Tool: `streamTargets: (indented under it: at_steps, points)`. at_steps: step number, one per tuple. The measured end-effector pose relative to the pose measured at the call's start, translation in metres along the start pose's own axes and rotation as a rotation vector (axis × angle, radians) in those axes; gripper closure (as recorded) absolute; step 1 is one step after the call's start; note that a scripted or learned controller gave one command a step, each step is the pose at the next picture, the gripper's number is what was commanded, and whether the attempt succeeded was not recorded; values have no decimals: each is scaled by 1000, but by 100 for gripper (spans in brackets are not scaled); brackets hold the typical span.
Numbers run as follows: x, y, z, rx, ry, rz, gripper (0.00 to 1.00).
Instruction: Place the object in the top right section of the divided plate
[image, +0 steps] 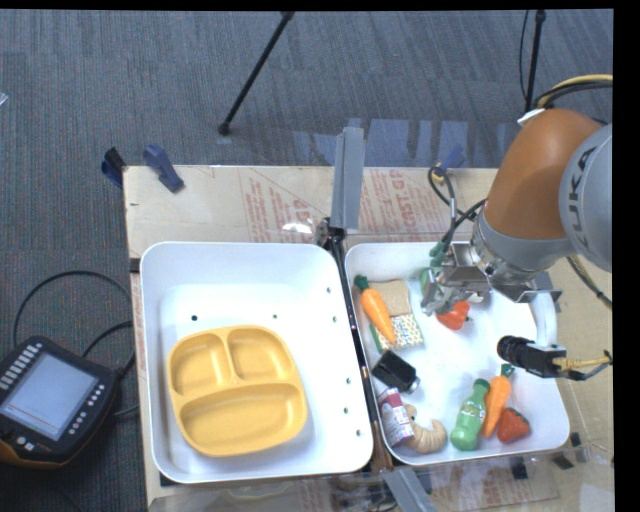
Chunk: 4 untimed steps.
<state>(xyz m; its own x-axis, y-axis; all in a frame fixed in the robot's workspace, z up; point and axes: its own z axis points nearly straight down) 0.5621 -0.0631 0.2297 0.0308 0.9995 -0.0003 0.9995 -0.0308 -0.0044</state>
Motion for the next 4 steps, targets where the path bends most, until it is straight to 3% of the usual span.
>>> streamTargets:
  at_steps: [1, 2, 3, 4]
  points:
    - [-105, 48, -128, -11, -3, 24, 100]
    - [-40, 7, 6, 9, 2, 225, 100]
    - [-94, 46, -207, -9, 0, 261, 100]
    - [-105, 39, -160, 2, 1, 80, 100]
